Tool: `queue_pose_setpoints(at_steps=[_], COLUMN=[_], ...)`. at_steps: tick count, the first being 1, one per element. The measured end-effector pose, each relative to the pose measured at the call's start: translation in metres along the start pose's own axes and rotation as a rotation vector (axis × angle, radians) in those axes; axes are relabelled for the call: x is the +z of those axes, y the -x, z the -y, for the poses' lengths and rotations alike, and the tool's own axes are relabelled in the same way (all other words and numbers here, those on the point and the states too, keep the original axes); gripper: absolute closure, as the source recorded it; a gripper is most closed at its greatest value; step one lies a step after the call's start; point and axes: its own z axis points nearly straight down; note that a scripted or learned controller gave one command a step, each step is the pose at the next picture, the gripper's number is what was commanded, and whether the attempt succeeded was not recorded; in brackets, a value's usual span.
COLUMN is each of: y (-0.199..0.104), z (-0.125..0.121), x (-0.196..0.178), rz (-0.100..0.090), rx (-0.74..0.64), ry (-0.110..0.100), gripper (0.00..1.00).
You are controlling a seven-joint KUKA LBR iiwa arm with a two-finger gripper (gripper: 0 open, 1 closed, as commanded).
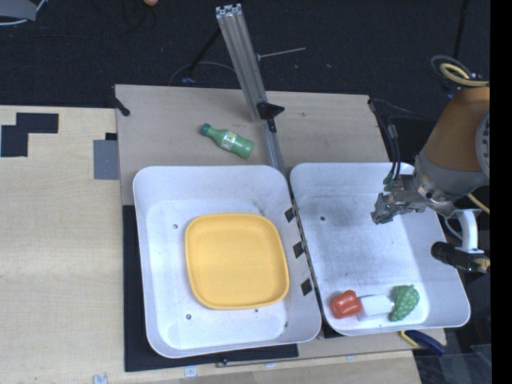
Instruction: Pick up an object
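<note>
Gripper (382, 214) state we cannot tell; we'd pinch the small, light, rigid red plastic pepper (345, 303) across its rounded middle.

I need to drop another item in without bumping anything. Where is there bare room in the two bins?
Right bin: bare floor from the rear wall forward, left of the gripper. Its front is crowded by red pepper, white piece and broccoli. Left bin: only narrow margins around the yellow plate.

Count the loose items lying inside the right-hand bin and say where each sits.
3, all along the right bin's near edge: a red pepper leftmost, a white block beside it, and a green broccoli piece rightmost. The gripper hovers farther back, possibly hiding something.
</note>
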Motion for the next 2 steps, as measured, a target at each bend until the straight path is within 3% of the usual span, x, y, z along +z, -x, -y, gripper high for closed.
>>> queue_pose_setpoints(at_steps=[2], y=[0.009], z=[-0.008], x=[-0.109], rz=[0.0], rx=[0.0], ry=[0.001], gripper=[1.0])
